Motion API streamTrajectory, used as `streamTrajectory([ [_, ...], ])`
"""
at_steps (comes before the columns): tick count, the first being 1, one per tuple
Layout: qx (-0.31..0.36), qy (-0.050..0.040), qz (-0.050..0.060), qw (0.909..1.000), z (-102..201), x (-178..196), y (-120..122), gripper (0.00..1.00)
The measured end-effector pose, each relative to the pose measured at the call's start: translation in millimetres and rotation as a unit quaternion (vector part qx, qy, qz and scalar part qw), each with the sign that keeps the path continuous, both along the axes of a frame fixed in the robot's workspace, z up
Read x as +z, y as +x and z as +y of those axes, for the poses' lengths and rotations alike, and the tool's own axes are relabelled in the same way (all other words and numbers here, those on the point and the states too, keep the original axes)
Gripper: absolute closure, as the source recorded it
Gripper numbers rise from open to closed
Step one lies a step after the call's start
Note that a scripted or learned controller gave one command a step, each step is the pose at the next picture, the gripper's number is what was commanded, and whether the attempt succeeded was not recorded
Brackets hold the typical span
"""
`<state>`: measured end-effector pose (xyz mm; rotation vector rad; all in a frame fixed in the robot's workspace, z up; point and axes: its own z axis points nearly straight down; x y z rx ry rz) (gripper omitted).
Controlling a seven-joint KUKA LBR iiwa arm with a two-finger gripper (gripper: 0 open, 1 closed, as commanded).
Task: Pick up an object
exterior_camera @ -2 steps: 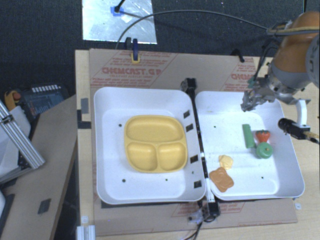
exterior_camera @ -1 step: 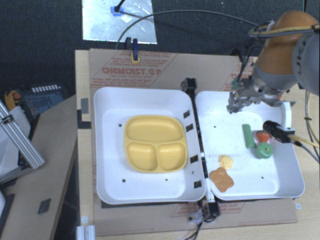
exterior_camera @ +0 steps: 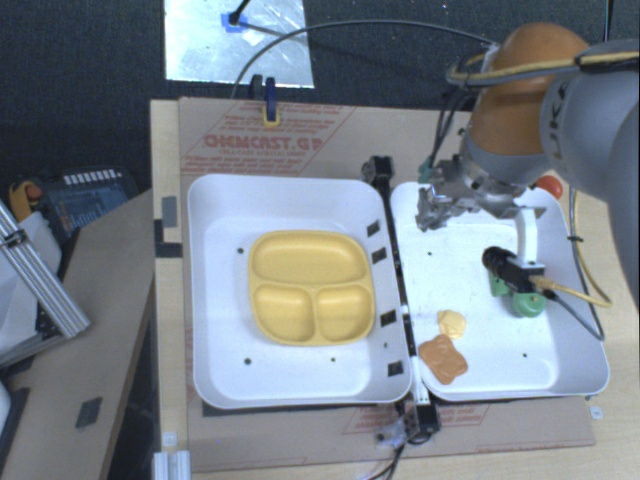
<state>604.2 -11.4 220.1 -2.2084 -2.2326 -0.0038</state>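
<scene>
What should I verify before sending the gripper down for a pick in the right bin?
1. Pickable things in the right bin: ok; pale yellow piece, orange piece, green object.
2. Gripper over that bin: ok.
3. Gripper lined up above a target: not ok; it sits near the bin's far left corner, apart from all three.
4. Pale yellow and orange pieces apart: cannot tell; they lie very close.
5. Yellow tray away from the path: ok; it lies in the left bin.

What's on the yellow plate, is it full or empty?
Empty. The yellow plate lies in the left bin, all three compartments bare yellow.
</scene>
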Motion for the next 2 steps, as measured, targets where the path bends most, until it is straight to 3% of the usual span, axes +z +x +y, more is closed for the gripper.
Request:
streamTrajectory([
  [2,0.000,-0.0001,0.000,1.0000,90.4,3.0,-18.7,1.00],
])
